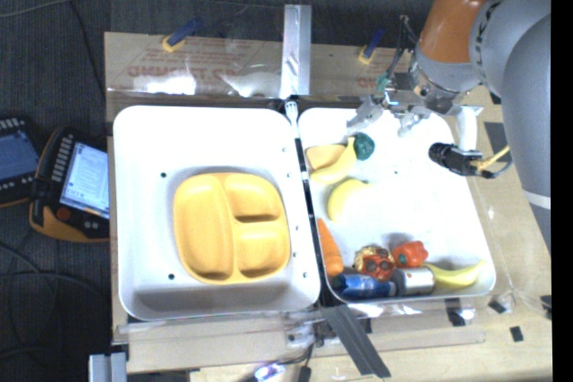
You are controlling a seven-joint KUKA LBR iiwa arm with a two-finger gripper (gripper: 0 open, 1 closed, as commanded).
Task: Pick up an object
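Observation:
My gripper (387,117) hangs over the back of the right bin (448,201), open, with nothing between its fingers. Just below and left of it lie a small teal object (363,146) and a yellow wedge (328,158). Nearer the middle of that bin sits a pale yellow rounded piece (346,195). An orange carrot (329,251) lies along the bin's left wall. At the front edge are a red pepper (410,254), a banana (457,274), a blue can (358,285), a grey cylinder (414,282) and a small orange toy (374,261).
The left bin (143,148) holds a yellow divided plate (233,224). A metal divider post (296,49) stands behind the gap between the bins. Left of the bench rests a handheld pendant (72,188). The arm's grey and orange body (483,22) fills the top right.

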